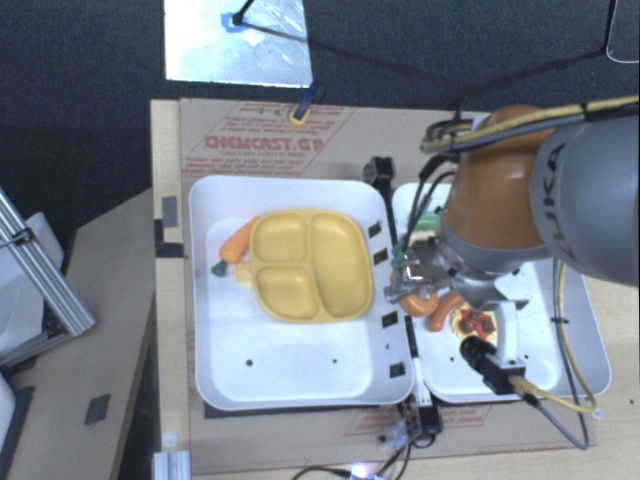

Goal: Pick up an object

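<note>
orange sausage [446, 312] under hand [424, 286]

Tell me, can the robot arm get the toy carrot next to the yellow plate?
Probably yes. The carrot lies in the left bin, beside the yellow plate, with nothing on top. The gripper is over the right bin, so it must cross over.
</note>
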Tool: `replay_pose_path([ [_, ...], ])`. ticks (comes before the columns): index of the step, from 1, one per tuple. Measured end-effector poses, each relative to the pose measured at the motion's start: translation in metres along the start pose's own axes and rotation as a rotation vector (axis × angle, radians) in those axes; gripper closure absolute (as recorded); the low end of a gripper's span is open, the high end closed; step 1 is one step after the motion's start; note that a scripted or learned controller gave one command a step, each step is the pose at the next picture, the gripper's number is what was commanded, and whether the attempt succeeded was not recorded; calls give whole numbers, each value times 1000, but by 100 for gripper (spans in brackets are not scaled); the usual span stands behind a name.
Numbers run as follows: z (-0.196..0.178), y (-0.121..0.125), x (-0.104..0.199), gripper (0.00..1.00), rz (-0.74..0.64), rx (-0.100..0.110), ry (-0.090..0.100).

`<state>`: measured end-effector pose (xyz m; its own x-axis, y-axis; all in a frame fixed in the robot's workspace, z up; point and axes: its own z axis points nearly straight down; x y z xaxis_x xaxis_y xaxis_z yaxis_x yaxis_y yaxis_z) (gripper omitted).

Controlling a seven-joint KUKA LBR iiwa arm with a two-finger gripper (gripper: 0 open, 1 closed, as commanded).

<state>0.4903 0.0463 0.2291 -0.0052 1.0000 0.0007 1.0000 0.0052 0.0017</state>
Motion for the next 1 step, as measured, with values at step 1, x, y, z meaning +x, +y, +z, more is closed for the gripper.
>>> replay_pose_path([
  [1,14,0,-5,100,4,3,-1],
])
